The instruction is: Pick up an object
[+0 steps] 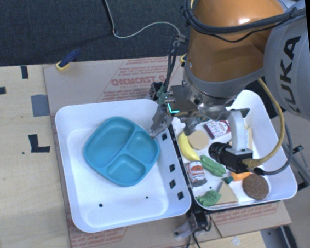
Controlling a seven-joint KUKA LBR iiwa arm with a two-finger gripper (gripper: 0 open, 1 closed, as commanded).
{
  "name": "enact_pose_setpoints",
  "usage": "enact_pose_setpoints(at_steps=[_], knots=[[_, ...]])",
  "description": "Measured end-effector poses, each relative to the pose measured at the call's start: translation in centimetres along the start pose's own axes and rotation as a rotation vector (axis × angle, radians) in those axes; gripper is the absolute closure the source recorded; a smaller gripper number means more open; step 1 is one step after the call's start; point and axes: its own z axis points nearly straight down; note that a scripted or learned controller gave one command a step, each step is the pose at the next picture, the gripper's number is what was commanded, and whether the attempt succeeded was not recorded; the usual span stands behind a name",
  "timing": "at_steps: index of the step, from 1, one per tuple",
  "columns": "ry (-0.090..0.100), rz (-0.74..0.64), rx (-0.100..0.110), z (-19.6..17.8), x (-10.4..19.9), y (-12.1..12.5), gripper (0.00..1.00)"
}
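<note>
Arm over the right bin [272, 136], among small food items.
The gripper [201, 122] hangs just above the banana [188, 147]; its grip state cannot be told. The blue plate [122, 150] lies left of the banana.

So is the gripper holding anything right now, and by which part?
Cannot be told: the arm hides the gripper above the right bin, beside the banana.

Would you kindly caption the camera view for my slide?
KUKA arm hovers over the right bin of toy food beside a blue divided plate in the left bin.
</note>
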Motion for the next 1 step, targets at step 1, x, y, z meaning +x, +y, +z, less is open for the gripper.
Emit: enact_pose_setpoints(at_steps=[1], knots=[[-0.001, -0.002, 0.001, -0.99, 0.03, 0.01, 1.0]])
